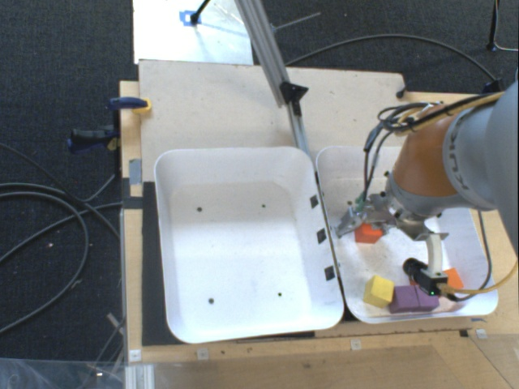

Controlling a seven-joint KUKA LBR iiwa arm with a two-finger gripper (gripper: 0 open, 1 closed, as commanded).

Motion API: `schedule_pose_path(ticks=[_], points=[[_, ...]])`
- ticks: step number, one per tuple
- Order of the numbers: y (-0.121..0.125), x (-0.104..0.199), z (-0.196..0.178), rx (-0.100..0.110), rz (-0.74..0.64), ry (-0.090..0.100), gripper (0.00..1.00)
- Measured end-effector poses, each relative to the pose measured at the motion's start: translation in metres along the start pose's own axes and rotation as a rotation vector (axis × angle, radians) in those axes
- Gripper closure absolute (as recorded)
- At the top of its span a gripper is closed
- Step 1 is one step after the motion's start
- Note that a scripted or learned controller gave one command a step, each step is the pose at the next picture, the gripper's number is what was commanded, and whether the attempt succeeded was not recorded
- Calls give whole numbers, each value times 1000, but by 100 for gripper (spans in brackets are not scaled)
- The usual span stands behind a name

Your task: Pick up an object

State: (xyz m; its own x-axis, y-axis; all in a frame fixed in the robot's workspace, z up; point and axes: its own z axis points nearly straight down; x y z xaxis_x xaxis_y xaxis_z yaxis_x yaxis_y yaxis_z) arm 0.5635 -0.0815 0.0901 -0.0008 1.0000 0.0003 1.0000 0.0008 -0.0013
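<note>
Your grey arm's gripper (359, 217) hung low in the right white plastic bin (349, 164), touching the small orange block (369, 233); you could not tell its grip

I work in a robotics lab or test cell, not a home. My counter (243, 104) is a plain board, held by a blue clamp with a yellow tip (130, 104) at the upper left of the frame. Two shallow white bins (235, 241) sit side by side on it, mid-frame. Loose black cables (49, 217) trail over dark carpet (57, 47) at the left. A slanted metal pole (263, 39) crosses the top centre, like a camera stand.
</note>
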Motion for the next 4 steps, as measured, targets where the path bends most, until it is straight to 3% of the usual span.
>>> schedule_pose_path(ticks=[1, 2, 3, 4], points=[[2, 0, -11, -4, -2, 0, 100], [-72, 81, -104, -5, -11, 4, 100], [-53, 130, -119, -4, -10, 2, 100], [-46, 98, -105, -1, 2, -1, 100]])
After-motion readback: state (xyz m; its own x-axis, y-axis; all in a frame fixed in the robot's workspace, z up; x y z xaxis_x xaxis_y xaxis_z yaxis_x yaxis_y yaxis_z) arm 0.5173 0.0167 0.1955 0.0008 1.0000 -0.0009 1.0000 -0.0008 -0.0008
